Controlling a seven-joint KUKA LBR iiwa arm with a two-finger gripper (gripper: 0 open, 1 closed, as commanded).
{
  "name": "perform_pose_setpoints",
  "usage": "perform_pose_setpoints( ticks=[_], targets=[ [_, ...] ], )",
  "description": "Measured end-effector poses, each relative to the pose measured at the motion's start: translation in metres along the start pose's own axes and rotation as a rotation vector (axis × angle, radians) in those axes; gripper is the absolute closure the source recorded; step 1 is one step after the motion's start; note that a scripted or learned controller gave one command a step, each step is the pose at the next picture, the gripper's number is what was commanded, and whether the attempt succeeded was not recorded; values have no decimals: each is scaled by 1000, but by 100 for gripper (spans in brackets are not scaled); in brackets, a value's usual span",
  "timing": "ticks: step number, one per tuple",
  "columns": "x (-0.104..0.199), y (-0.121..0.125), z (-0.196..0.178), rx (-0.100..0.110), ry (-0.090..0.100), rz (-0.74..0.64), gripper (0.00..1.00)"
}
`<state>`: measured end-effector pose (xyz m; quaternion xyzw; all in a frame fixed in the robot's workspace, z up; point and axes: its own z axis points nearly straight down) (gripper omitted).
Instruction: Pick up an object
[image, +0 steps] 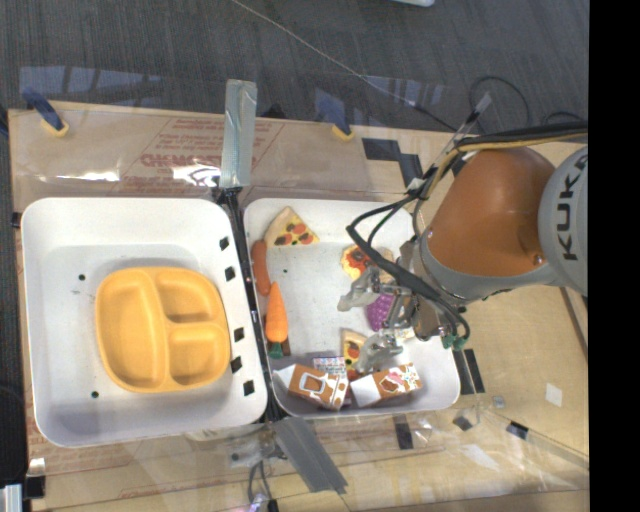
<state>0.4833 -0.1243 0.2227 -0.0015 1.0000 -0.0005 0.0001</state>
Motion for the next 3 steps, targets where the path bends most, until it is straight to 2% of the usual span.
perform_pose_setpoints(
  ticks=[1,2,3],
  targets=[
    [-42,-48,85,-2,3,173,0],
    [-103,-66,131,-1,0,213,0],
    [-34,-64,129,-1,-6,365,0]
  ],
)
